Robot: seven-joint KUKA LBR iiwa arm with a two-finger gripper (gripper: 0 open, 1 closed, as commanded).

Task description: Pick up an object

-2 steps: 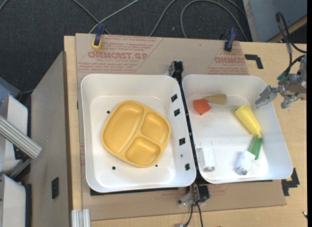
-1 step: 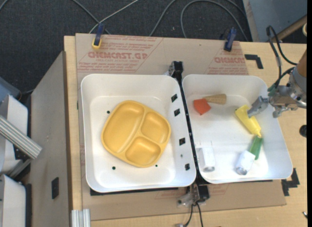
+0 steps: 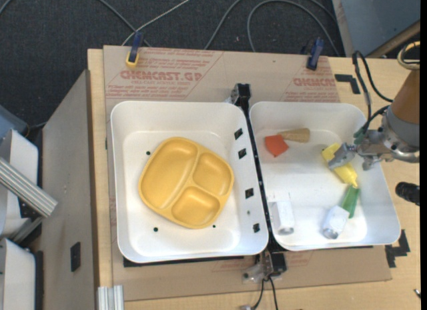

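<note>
The right bin [image 3: 385,203] holds several small objects. A yellow object [image 3: 346,175] lies by its right wall, with a second yellow part [image 3: 331,153] just up and left of it. My gripper [image 3: 351,155] reaches in from the right and sits low over this yellow object, covering its middle. A red block [image 3: 276,145] and a tan wooden piece [image 3: 295,135] lie at the bin's far left. A green and white bottle-like object [image 3: 342,210] lies near the front right. A white rectangular item [image 3: 284,215] rests at the front left.
The left bin [image 3: 121,189] holds a yellow divided plate [image 3: 185,182]. A black divider with clips [image 3: 248,162] runs between the bins. Cables [image 3: 363,79] trail over the bench behind the right bin. Bare bin floor [image 3: 300,179] lies in the middle of the right bin.
</note>
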